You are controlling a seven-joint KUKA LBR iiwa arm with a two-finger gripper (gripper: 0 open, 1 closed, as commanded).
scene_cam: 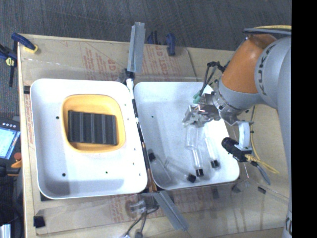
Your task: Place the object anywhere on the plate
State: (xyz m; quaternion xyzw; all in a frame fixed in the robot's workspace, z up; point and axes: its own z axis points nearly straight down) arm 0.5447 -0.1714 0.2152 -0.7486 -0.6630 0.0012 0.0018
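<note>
The yellow plate [94, 103] with a dark ridged middle lies in the left bin [49, 172]. My gripper [206, 167] hangs over the front right part of the right bin [163, 108]. Its two clear fingers with black tips stand apart, and nothing shows between them. A faint clear shape with dark ends [171, 168] lies low in the right bin near its front wall, just left of the fingertips. What it is cannot be made out.
The arm with its orange band [247, 68] comes in from the right over the right bin's far right corner. Cables [257, 162] hang at the bin's right wall. Clamps and metal bars stand at the bench edges, and a small screen [7, 143] is at far left.
</note>
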